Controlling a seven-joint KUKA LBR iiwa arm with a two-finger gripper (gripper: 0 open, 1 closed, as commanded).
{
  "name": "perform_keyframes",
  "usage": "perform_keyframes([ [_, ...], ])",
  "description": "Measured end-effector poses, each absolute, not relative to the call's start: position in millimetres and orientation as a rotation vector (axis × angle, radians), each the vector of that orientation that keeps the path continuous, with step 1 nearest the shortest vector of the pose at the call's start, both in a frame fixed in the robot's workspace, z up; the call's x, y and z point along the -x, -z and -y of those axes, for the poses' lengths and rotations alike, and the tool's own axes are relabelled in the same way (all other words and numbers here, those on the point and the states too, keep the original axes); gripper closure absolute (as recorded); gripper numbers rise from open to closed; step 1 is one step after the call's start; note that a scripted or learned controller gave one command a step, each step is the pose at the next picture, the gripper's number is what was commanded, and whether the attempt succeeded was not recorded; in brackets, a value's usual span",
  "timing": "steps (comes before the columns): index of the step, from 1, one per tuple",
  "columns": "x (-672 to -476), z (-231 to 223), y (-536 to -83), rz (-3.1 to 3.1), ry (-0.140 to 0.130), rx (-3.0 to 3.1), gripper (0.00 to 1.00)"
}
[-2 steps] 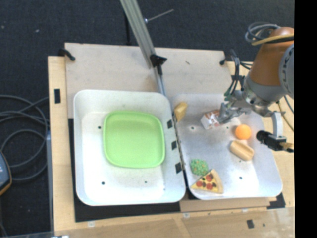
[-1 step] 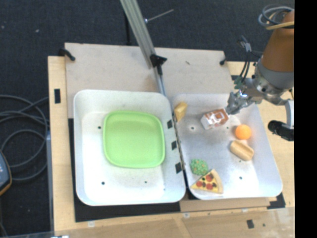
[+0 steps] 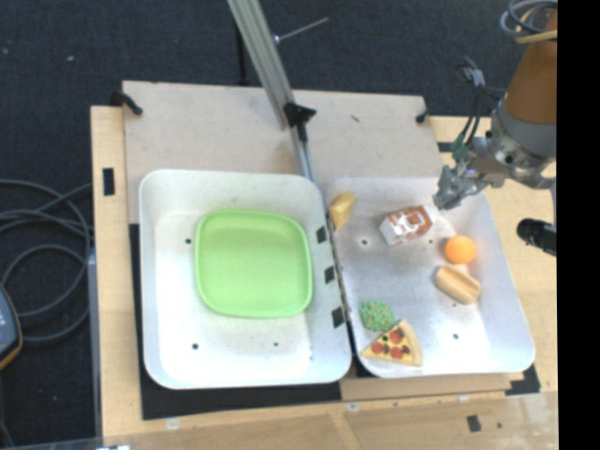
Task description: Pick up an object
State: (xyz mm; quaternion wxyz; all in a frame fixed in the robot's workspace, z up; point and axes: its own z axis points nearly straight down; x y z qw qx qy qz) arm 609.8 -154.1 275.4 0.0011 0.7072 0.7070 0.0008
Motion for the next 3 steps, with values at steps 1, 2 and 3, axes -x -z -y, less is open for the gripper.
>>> perform_keyframes([
  [1, -596.4, 114.5, -266.0, -2.224, -0.001, -2.219, 1.00],
  [2, -593.3, 67.3, -265.4, -2.225, -0.002, -2.218, 1.00],
  [3, -588.5, 21.1, -262.1, -2.224, -0.002, -2.218, 1.00],
])
